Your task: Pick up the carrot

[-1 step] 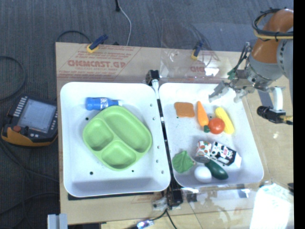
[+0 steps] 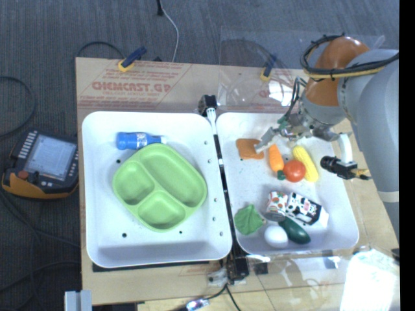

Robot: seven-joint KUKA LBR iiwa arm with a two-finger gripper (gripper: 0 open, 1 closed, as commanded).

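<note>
The orange carrot [image 2: 276,157] with a green end lies in the right bin [image 2: 340,203], in its upper half, pointing roughly up and down. My gripper [image 2: 286,141] hangs just above the carrot's top end, and its fingers look spread apart with nothing between them. One silver finger [image 2: 266,141] reaches down-left toward a flat orange piece [image 2: 247,148]. A red tomato [image 2: 294,170] touches the carrot's lower right side, and a yellow corn cob [image 2: 305,162] lies just right of that.
Lower in the right bin are a cow-patterned carton [image 2: 295,207], a green leaf [image 2: 248,219], a white egg [image 2: 276,236] and a dark green vegetable [image 2: 296,231]. The left bin [image 2: 97,238] holds a green divided plate [image 2: 159,185] and a blue bottle [image 2: 137,140].
</note>
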